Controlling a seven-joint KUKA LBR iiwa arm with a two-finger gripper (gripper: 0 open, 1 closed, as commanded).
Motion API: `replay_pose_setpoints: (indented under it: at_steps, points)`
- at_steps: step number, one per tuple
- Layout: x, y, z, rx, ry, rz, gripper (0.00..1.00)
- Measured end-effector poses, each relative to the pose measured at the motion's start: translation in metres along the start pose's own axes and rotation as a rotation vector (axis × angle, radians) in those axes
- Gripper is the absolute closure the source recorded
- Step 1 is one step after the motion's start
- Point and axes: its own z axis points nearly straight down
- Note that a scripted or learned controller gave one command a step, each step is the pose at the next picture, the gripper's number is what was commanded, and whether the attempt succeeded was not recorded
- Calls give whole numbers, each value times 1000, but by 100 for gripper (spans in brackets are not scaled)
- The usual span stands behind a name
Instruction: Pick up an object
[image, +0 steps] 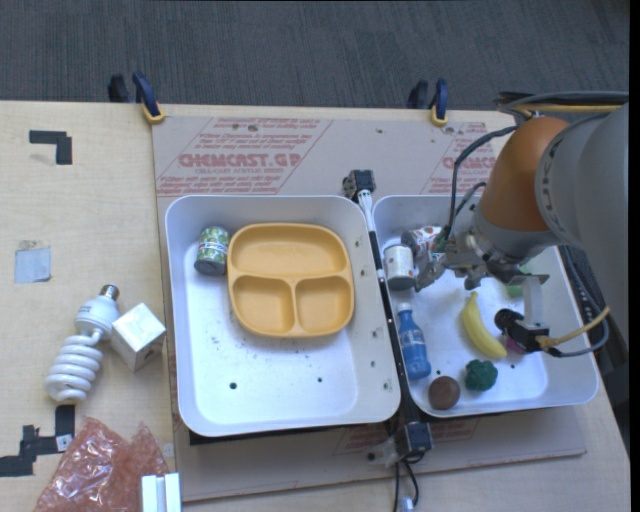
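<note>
My gripper (447, 268) is low in the upper part of the right bin (565, 385), under the grey arm with the orange band. Just to its left lie a white cylinder (398, 266) and a red-and-white can (425, 238). Below the gripper are a yellow banana (481, 327) and a blue bottle (410, 342). A green broccoli piece (481, 375) and a brown ball (444, 392) sit near the bin's front wall. I see nothing lifted off the bin floor.
The left bin (200, 390) holds a yellow divided tray (291, 277) and a small green can (212, 249). On the bench to the left lie a spiral light bulb (80, 350), a white cube (138, 333) and a crinkled reddish bag (95, 470).
</note>
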Motion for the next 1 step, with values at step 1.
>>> replay_pose_setpoints:
  at_steps: [1]
  points:
    - [-87, -92, 2, 6, 11, -4, 0]
